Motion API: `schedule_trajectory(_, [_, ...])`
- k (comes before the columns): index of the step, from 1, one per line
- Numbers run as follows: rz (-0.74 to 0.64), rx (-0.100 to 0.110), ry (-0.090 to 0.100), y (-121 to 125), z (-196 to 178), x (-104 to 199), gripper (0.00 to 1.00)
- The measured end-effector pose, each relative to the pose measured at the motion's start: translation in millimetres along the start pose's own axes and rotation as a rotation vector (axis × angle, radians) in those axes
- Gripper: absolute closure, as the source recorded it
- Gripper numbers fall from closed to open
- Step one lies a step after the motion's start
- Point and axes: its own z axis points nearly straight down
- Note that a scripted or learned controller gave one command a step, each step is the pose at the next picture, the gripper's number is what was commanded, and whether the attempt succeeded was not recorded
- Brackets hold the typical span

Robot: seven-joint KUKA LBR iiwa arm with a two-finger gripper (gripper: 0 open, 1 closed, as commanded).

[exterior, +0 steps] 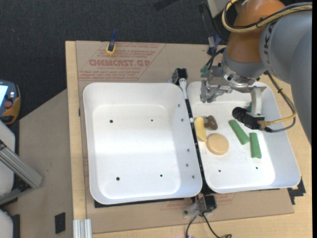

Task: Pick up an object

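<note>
My gripper (212,94) hangs over the far left part of the right bin (277,177), with nothing visible between its fingers. Below it lie a small brown lump (211,123), a pale yellow banana-like piece (199,129) against the bin's left wall, and a round tan disc (217,145). Two green sticks lie to the right, one slanted (239,132) and one nearly upright (255,145). The gripper stands a little way up from the brown lump and touches none of these.
The left bin (94,133) sits beside the right one, sharing a dark divider edge (190,128). Both rest on a cardboard sheet (119,58). A small yellow and blue clip (112,44) lies at the sheet's far edge. The arm fills the upper right.
</note>
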Motion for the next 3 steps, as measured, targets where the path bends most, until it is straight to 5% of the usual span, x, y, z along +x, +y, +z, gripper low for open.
schedule_trajectory(1, [-0.001, 0.009, 0.003, -48, -16, 42, 1.00])
schedule_trajectory(2, [-0.002, -0.001, 0.002, -52, -101, 88, 1.00])
schedule_trajectory(3, [0.005, 0.012, 0.001, -120, -83, 63, 1.00])
